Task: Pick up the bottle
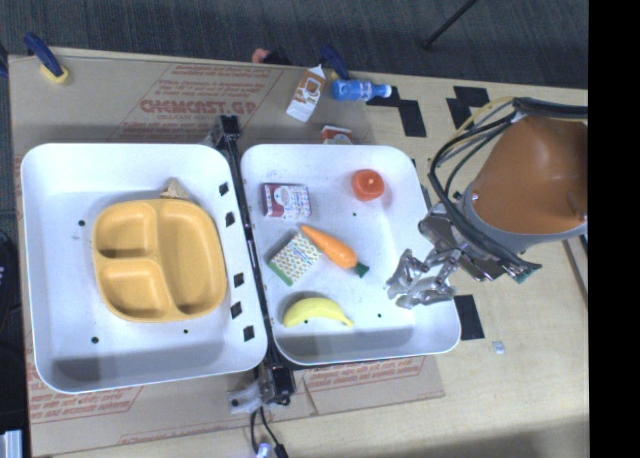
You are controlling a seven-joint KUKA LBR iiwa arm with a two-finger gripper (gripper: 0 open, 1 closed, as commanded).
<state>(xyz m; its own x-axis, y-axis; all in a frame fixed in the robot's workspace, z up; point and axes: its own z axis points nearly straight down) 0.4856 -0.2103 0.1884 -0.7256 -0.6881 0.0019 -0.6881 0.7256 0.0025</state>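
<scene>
Two metal fingers of the gripper (418, 282) are spread, pinching nothing, above the right bin's (425, 331) 4 o'clock edge; the bottle (358, 91) lies outside at 12 o'clock

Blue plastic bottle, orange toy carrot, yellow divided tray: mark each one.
Blue plastic bottle (352, 90), camera view, on its body, lying on the bench.
Orange toy carrot (330, 246), camera view, mid-length.
Yellow divided tray (190, 251), camera view, on its large compartment.
</scene>
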